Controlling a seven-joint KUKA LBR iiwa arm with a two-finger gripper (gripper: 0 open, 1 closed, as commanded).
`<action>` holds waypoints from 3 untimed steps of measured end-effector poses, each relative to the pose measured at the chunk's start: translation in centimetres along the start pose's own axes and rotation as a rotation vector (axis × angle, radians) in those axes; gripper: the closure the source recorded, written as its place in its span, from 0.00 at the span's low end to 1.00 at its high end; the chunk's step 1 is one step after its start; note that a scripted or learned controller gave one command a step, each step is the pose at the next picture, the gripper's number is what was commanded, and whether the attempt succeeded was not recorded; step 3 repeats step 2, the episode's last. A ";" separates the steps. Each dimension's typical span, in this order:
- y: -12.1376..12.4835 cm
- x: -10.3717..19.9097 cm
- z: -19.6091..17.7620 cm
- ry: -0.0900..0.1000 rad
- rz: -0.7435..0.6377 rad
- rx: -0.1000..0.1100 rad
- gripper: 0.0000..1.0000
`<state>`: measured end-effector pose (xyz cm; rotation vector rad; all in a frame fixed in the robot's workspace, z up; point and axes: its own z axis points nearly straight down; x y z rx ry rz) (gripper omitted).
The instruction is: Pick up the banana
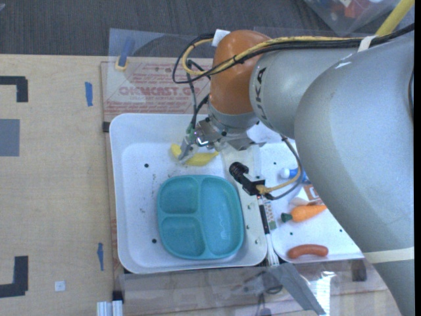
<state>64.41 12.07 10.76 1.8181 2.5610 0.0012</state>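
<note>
Yellow plastic banana (195, 157) lies directly under the metal two-finger gripper (191, 145), grip unclear, near cardboard reading partly "CHECKIST" (154, 89).

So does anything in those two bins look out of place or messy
Mostly tidy. The left bin has dark specks scattered over its floor, like dirt or scuffs. The teal divided plate sits slightly askew. The banana lies at the gripper, partly hidden by it.
</note>
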 end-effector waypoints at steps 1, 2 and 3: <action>0.5 -1.1 1.9 0.003 0.051 -0.004 0.00; 0.7 -1.2 0.7 0.003 0.054 -0.009 1.00; 0.7 -1.2 0.7 0.003 0.054 -0.009 1.00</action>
